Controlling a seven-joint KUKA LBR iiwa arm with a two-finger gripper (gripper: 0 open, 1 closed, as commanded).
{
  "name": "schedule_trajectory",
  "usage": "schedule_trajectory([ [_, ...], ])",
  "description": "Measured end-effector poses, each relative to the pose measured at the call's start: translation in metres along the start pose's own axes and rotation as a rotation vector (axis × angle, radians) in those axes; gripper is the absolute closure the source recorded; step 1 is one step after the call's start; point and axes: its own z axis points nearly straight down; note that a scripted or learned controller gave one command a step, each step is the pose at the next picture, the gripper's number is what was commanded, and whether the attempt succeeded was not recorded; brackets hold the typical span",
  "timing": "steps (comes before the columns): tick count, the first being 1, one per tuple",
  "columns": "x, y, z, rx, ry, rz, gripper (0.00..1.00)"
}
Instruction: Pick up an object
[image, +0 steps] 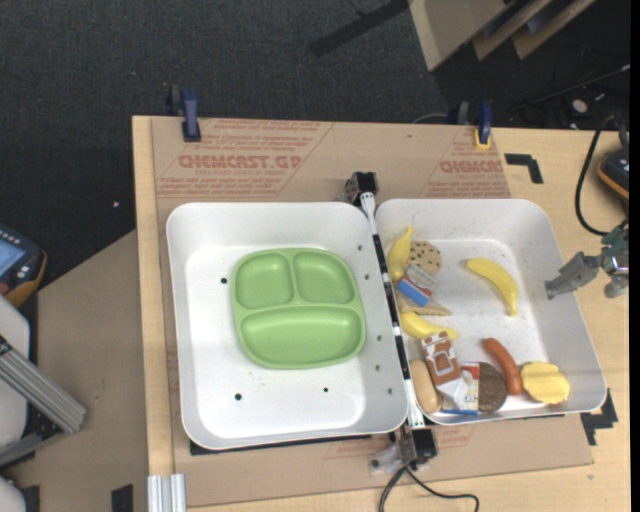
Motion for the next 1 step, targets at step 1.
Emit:
schedule_trajectory([
  [1, -0.0170, 0.0772, 0.1028, 0.000, -0.001, -0.003, 0.00],
])
